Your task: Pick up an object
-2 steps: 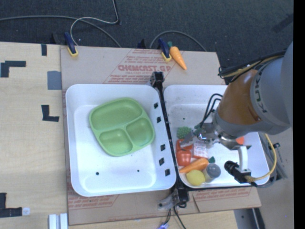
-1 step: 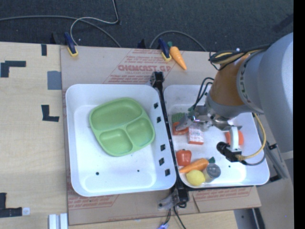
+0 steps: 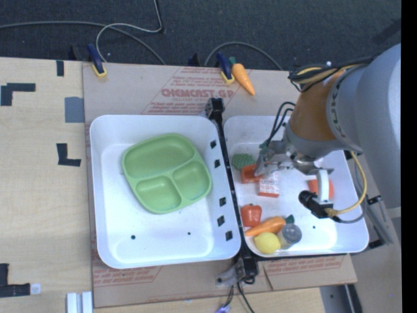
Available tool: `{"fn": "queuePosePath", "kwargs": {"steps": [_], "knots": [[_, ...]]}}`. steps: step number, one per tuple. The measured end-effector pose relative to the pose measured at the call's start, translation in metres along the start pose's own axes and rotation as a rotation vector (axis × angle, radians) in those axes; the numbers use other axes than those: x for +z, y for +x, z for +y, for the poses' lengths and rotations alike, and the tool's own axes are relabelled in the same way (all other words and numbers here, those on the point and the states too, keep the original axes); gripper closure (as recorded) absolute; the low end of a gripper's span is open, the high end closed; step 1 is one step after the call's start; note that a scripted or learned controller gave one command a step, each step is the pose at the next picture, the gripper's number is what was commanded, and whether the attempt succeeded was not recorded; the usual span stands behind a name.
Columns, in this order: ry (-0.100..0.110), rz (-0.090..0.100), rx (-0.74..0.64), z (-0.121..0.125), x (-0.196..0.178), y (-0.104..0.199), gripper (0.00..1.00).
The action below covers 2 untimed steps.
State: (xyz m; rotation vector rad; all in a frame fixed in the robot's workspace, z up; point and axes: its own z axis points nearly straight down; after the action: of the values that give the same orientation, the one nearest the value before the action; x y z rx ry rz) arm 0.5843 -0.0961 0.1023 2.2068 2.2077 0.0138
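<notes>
Camera view: fixed overhead, slanted, both bins in frame.
Task objects: a cluster of small toy foods lies in the right bin (image 3: 345, 240).
Red and white packet (image 3: 268, 186): flat on the bin floor, directly under the gripper.
Red piece (image 3: 248, 173): just left of the packet, touching a green leafy item (image 3: 242, 160) above it.
Red pepper (image 3: 251, 214): near the bin's left wall, below the packet.
Orange carrot (image 3: 265, 226): lying just below the pepper, beside a yellow lemon (image 3: 267, 242) and a grey round item (image 3: 290, 234).
Orange and white item (image 3: 322, 188): right of the packet, partly behind the arm's hardware.
Gripper (image 3: 266, 167): low over the packet and red piece; whether the fingers are parted or closed cannot be told, and no object is seen between them.
Arm (image 3: 339, 109): grey with an orange band, reaching in from the right, cables looped about the wrist.
Left bin (image 3: 107, 175): holds a green divided plate (image 3: 167, 173), tilted diagonally.
Outside the bins: a second carrot (image 3: 243, 78) on the cardboard above the right bin.
</notes>
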Motion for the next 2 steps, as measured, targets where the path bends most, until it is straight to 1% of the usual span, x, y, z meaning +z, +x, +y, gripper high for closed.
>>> {"fn": "queuePosePath", "kwargs": {"steps": [1, 2], "knots": [[0.020, 0.009, -0.003, -0.0136, -0.0833, 0.0538, 1.00], [0.022, 0.009, -0.002, -0.0143, -0.0823, 0.0534, 0.00]]}}
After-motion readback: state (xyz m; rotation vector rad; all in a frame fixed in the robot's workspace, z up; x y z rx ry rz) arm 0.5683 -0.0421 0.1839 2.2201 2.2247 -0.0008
